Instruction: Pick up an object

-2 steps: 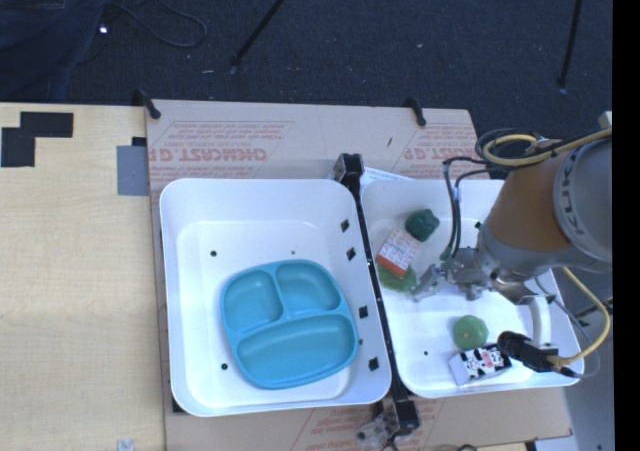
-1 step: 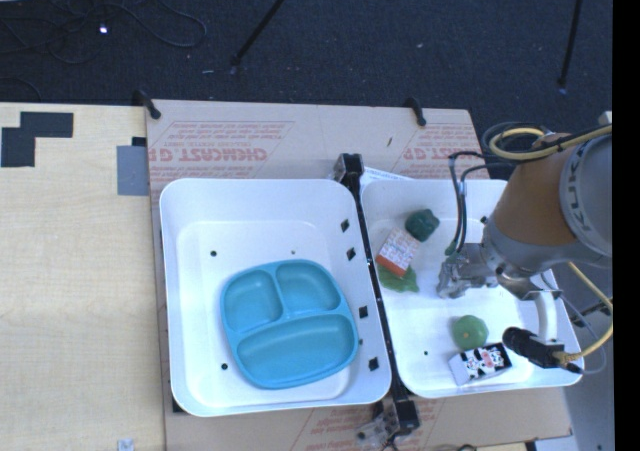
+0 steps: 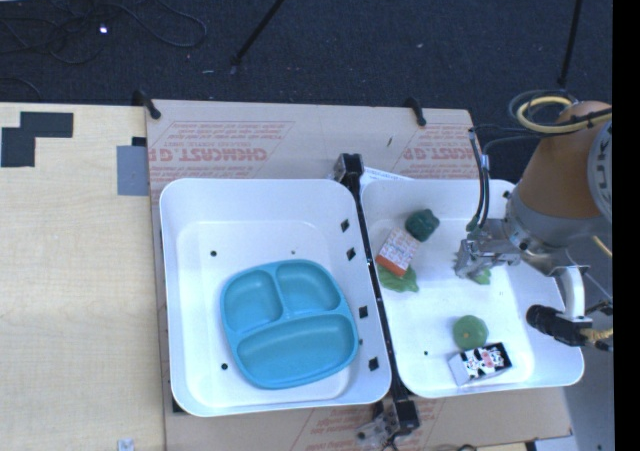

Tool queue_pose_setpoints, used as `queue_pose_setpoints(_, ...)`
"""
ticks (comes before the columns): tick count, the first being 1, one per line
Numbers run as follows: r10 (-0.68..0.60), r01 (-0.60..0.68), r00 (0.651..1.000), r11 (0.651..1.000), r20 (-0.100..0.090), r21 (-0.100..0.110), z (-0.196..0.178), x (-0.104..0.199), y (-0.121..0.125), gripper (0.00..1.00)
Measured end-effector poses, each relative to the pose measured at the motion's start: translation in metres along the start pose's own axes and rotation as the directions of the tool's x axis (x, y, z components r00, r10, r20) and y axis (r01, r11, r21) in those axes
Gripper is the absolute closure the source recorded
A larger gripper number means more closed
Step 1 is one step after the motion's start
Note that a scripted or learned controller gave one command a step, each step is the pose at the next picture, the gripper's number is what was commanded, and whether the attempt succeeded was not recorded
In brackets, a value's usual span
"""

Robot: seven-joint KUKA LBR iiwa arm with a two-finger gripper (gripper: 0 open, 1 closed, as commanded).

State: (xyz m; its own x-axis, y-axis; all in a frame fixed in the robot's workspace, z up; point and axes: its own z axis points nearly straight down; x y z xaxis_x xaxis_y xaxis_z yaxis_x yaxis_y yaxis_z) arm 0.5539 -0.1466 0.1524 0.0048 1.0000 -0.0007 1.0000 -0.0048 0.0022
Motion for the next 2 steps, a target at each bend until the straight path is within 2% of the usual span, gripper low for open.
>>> queue_pose_setpoints(1, 0.003, -0.003, 1.000, 1.000, 0.000, 0.001, -0.049, -0.009, -0.006, 1.00)
queue_pose_setpoints(2, -0.005, 0.005, 1.000, 1.000, 0.001, -0.002, -0.109, -0.013, 0.002, 1.00)
